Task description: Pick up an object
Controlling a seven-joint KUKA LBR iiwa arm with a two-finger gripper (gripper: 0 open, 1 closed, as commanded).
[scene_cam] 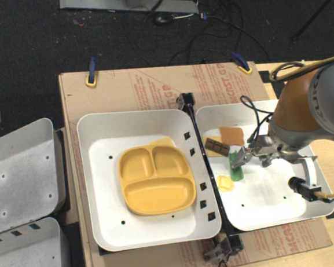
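Reaching in from the frame's right, the jaws point(243, 157) sit at the green block point(236, 163) in the right bin point(278, 210), centre-right of frame. Whether they clamp it I cannot tell. Its long axis looks upright, directly left of the wrist.

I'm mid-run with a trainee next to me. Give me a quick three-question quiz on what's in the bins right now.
1. True or false: the yellow divided tray lies in the left bin.
2. Which is nearest the gripper? A) green object B) small yellow piece C) orange square
3. Fill in: the dark brown bar lies in the ____ bin.

Key: 1 true; 2 A; 3 right.
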